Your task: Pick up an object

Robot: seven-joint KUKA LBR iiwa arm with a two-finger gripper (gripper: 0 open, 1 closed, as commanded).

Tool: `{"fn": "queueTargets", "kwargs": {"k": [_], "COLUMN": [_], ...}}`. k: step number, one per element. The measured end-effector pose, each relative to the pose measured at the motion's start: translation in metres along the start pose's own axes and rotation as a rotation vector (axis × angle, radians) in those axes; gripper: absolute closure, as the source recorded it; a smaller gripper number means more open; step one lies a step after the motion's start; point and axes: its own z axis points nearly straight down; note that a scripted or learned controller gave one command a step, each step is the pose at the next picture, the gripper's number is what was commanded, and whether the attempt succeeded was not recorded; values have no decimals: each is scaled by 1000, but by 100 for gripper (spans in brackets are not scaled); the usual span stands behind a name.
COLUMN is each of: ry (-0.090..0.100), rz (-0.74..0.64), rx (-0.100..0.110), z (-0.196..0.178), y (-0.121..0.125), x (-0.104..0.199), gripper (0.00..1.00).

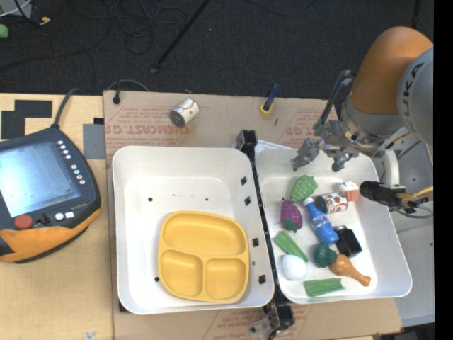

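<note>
My gripper point(319, 160) hangs open over the far end of the right bin point(396, 261), with nothing between its fingers point(303, 155). Just below it lies a green bumpy fruit point(304, 187). Around that sit a purple piece point(291, 214), a blue bottle point(320, 222) and a small red-labelled bottle point(335, 202). Nearer the front are a black block point(348, 241), a dark green piece point(325, 255), an orange drumstick point(350, 268), a white egg point(294, 266) and two green pods point(288, 243) point(323, 286).
The left bin point(141, 183) holds a yellow divided plate point(204, 255). A small can point(185, 110) and a blue-and-yellow tool point(269, 102) lie on the cardboard behind the bins. A teach pendant point(42, 186) rests at the far left.
</note>
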Motion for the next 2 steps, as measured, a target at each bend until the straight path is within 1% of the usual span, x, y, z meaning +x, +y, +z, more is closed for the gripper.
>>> {"fn": "queueTargets", "kwargs": {"k": [1, 2], "ry": [5, 2], "rz": [-8, 2], "rx": [6, 4], "z": [30, 18], "y": [-11, -10], "x": [117, 110], "gripper": [0, 100]}}
